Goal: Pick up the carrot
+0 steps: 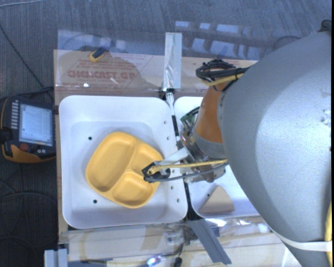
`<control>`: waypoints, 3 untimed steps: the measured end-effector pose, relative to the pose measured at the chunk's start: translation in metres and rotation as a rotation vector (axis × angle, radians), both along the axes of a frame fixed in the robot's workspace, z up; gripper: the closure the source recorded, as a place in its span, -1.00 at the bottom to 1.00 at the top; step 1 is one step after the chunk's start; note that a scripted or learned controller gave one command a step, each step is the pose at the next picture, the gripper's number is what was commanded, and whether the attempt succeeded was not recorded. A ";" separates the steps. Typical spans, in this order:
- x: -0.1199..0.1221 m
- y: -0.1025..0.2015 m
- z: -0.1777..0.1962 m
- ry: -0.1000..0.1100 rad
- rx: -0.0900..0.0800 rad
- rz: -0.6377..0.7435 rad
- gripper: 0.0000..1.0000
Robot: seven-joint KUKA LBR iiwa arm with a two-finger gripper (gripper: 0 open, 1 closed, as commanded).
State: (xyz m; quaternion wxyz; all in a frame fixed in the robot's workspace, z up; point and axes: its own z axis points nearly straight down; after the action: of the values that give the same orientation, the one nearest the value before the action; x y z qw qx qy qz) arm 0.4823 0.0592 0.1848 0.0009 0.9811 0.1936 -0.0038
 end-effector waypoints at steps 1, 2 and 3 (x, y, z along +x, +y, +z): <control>0.018 -0.078 0.119 -0.005 -0.001 -0.084 1.00; 0.000 -0.021 -0.001 0.000 0.002 -0.099 1.00; 0.002 -0.009 0.114 -0.005 0.001 -0.169 1.00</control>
State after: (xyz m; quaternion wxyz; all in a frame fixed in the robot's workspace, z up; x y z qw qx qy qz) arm 0.4840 0.0501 0.2988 0.0008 0.9939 0.1101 -0.0015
